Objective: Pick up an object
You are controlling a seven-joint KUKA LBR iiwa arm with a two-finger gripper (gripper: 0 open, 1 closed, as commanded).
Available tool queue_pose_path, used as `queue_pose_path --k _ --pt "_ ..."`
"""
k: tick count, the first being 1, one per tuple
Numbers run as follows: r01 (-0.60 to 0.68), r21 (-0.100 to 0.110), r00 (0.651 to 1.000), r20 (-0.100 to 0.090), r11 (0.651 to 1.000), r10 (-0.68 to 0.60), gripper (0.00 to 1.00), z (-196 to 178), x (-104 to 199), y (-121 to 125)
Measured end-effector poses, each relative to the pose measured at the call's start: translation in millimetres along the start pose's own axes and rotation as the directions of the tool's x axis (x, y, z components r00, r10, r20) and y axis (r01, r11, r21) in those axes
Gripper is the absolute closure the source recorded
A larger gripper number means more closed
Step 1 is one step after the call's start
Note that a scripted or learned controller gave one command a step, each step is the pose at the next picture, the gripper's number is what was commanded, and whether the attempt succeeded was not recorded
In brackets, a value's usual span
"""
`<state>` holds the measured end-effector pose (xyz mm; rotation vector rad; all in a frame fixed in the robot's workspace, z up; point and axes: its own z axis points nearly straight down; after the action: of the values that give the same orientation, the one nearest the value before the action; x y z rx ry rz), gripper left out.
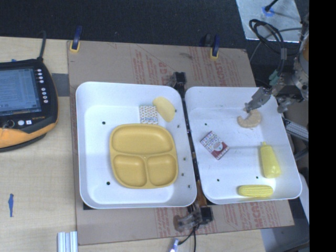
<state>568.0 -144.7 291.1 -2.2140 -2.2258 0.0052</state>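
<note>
Tool (255, 103) over tan piece (249, 121), nr right bin (294, 190) far edge.

Setting: robotics laboratory workcell. Evidence recorded: 1 light wooden bench (37, 193) overlaid with a brown cardboard sheet (157, 62), held at the far edge by 2 blue-and-yellow clamps (76, 39). 2 shallow white bins (86, 140) sat side by side on the sheet, joined by black fixtures at the near and far ends. 1 orange-and-black teach pendant (23, 104) with a lit screen lay at the left. Black cabling (268, 30) looped at the far right above dark carpet (147, 7). Contents of bins were toy-like test items, not household goods.
</note>
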Motion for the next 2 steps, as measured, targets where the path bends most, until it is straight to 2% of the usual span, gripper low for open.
queue_pose_path --k 1,2 --pt "0.001 0.003 1.000 0.001 1.000 -0.001 0.00 92 32 15" --pt "0.000 -0.005 1.000 0.000 1.000 0.000 0.00 196 40 -14"
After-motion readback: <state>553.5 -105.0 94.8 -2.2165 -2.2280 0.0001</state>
